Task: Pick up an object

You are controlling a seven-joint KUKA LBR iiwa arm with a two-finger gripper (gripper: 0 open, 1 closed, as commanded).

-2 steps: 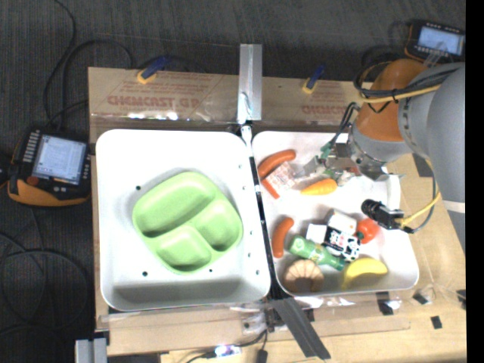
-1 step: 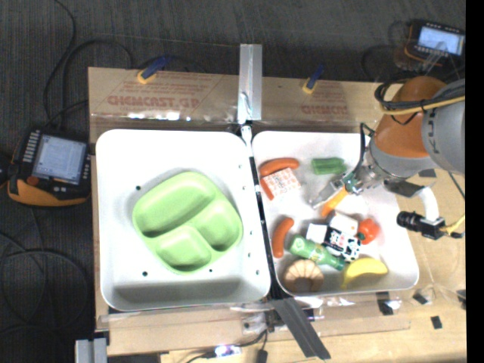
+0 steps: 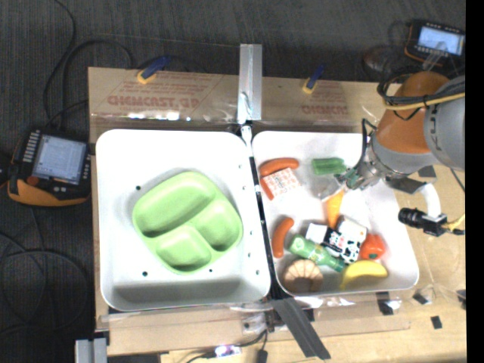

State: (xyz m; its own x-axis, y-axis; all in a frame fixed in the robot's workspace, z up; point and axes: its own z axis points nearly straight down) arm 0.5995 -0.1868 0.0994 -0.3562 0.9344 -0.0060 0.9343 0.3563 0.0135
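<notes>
The right bin (image 3: 397,225) holds several toy foods. An orange sausage (image 3: 278,165) and a red-and-white packet (image 3: 280,181) lie at its back left, with a green block (image 3: 328,166) further right. An orange carrot piece (image 3: 334,206) lies mid-bin. Near the front are a second sausage (image 3: 281,235), a green bottle (image 3: 314,252), a white box with black marks (image 3: 344,239), a red tomato (image 3: 373,246), a yellow banana (image 3: 363,271) and a brown bread roll (image 3: 304,274). My gripper (image 3: 354,177) is low in the bin's back right, just right of the green block and above the carrot piece.
The left bin (image 3: 113,278) holds a green three-compartment tray (image 3: 187,220). A metal divider post (image 3: 250,82) stands behind the two bins. Handheld controllers lie at the far left (image 3: 51,165) and top right (image 3: 435,42). Cables run over the dark floor.
</notes>
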